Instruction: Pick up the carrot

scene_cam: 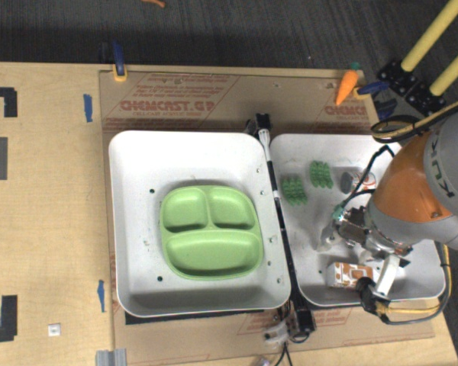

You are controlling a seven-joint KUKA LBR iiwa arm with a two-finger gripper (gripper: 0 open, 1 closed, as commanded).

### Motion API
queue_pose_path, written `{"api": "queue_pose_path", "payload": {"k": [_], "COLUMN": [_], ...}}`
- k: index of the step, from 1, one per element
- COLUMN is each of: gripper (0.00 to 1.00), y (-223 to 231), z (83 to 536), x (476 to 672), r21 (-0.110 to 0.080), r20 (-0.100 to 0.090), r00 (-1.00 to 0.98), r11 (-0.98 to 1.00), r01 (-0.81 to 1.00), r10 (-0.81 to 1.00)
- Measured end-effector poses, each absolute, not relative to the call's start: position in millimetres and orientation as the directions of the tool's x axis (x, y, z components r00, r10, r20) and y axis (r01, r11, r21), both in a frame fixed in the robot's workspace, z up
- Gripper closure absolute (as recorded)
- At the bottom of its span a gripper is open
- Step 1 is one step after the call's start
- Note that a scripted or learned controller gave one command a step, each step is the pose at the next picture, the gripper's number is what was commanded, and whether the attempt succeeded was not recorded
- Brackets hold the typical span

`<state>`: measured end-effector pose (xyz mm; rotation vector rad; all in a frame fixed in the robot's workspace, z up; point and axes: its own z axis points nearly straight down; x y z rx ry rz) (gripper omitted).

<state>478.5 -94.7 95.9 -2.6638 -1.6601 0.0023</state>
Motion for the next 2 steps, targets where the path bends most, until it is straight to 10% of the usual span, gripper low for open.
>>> {"api": "queue_pose_path", "payload": {"k": [1,2], "gripper": [0.0,0.0], "y": [-192,-149], "z": [89,110], "x": [482.7,493.6], "r21": [0.009,0.0], "r20": [0.002,0.0], "r00": [0.167,0.51], "r11": [-0.167,-0.51], "r01": [0.986,0.86], "r10": [0.986,0.86]}}
